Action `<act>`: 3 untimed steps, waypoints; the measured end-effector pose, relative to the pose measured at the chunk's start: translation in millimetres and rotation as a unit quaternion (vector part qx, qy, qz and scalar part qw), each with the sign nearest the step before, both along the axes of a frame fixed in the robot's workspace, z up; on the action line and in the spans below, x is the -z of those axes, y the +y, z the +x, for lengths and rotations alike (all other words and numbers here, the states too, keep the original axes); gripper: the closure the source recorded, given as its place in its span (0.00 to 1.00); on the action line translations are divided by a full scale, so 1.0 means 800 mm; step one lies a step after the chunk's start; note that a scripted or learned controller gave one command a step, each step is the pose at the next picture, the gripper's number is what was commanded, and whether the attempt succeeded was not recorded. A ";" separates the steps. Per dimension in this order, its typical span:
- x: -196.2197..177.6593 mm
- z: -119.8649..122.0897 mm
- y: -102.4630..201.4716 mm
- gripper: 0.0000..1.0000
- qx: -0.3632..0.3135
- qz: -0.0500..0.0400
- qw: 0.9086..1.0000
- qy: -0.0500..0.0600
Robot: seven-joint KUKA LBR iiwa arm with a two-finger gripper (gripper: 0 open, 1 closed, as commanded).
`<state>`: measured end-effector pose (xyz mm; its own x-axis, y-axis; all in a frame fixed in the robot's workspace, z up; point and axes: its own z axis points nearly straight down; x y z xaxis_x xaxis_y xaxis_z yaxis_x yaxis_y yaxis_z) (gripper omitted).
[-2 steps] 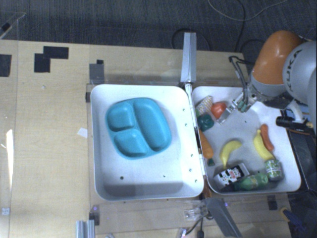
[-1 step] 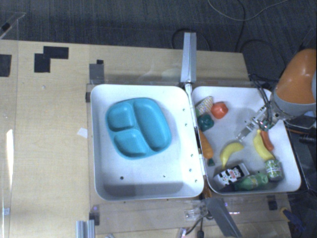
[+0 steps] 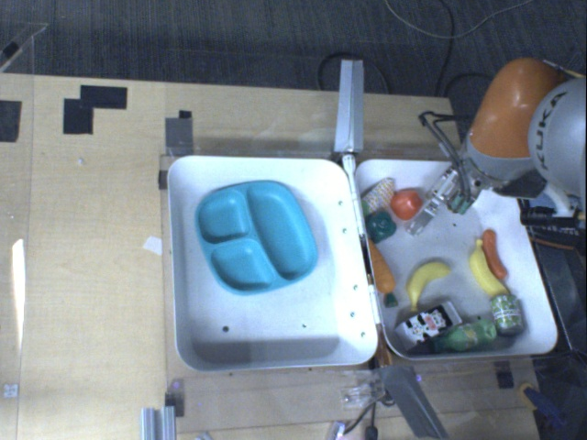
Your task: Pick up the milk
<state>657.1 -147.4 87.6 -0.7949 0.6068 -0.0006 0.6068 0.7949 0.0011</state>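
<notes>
At the near edge of the right bin (image 3: 541, 333), towards its near-left corner, the milk (image 3: 427, 324) lies on its side: a small black-and-white carton, print too small to read. A green item (image 3: 466, 335) touches it on the right, shape hard to make out, and a small can (image 3: 505, 312) sits just beyond that near the near-right corner. Along the bin's left wall an orange carrot-like piece (image 3: 381, 270) is partly hidden by the rim. Far-left corner: a pale ribbed thing (image 3: 378, 192), a dark teal lump (image 3: 380, 226), a red-orange round fruit (image 3: 405, 203).

Arm (image 3: 532, 122) comes in from the right edge, upper part cut off by the frame, orange band over the bin's far-right corner. Gripper (image 3: 427, 214) angled down-left over the bin's far half, tips just beside the red fruit, well apart from the milk. Fingers look slightly parted w/ nothing seen between them, though detail is blurry.

Mid-bin: a yellow banana (image 3: 426, 278), a 2nd banana (image 3: 485, 273) w/ a red sausage-like item (image 3: 494, 255) on it.

Left bin (image 3: 193, 337) carries a blue 3-section plate (image 3: 257, 235). Both bins sit on a light wood bench (image 3: 83, 273) w/ black markers at its far-left corner; dark carpet and a cable beyond the far edge.
</notes>
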 end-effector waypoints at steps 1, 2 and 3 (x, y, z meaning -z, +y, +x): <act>-0.005 -0.083 -0.034 0.00 -0.049 -0.001 0.999 -0.004; -0.014 0.006 -0.072 0.00 0.018 0.000 1.000 0.000; -0.001 -0.004 0.016 0.00 -0.079 -0.001 0.997 -0.003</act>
